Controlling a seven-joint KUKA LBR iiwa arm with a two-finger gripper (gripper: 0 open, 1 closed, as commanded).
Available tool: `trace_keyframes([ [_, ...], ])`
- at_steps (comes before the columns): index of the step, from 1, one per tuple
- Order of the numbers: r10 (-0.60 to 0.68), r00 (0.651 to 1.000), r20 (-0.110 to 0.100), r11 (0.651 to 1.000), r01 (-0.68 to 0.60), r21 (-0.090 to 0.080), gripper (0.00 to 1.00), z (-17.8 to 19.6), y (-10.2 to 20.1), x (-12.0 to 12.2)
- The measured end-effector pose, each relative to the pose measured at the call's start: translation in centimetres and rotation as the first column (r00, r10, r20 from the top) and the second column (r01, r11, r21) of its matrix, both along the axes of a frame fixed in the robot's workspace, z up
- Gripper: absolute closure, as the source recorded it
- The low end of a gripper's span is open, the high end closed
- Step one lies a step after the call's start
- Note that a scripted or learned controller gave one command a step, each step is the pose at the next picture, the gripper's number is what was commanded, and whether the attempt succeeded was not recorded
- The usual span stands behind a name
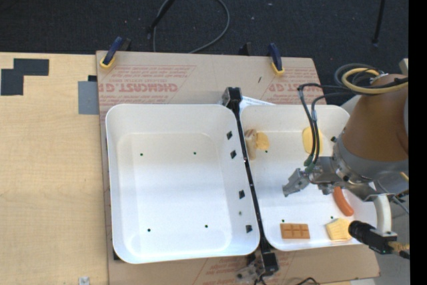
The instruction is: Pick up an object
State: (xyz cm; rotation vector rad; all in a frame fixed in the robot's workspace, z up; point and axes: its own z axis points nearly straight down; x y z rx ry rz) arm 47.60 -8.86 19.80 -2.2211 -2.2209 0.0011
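Hovering low inside the right bin, the gripper sits left of the orange sausage-shaped piece. Can't tell whether its claw is apart or together. Probably lining up a grab.

Dark carpet floor with trailing cables, pale wooden bench — cardboard sheet, clamped
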Motion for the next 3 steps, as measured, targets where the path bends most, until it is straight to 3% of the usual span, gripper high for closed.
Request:
trace_keyframes([
  [2,0.0,1.0,-0.004,1.0,0.0,0.001,0.0,-11.0,0.6,0.5],
  [3,-0.001,1.0,-0.001,1.0,0.001,0.0,1.0,-9.8,0.5,0.6],
])
